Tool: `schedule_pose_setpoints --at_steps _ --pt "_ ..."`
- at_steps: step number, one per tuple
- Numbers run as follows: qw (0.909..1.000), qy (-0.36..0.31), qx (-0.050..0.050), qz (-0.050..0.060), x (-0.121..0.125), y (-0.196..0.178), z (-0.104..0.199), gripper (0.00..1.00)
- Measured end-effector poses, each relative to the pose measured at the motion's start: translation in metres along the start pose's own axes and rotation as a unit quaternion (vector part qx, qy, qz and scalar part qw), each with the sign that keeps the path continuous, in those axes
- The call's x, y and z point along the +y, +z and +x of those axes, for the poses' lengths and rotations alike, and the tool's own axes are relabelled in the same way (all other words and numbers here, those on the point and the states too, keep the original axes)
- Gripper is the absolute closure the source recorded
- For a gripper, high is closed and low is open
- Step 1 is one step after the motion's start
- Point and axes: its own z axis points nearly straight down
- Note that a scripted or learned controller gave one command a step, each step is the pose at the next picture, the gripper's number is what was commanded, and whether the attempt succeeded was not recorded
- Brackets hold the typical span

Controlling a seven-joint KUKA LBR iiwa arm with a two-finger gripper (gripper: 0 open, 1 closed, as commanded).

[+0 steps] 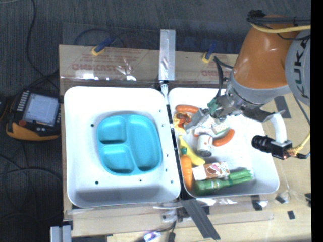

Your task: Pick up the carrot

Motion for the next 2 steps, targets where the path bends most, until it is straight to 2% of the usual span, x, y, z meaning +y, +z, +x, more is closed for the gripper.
schedule_pose_setpoints --at_steps 1,2 --pt "0.9972 -0.074 -0.002 -0.002 -0.023 -0.143 -0.005 0.0" --pt "0.9957 -0.093 -0.001 -0.002 -0.018 -0.149 0.082 0.0"
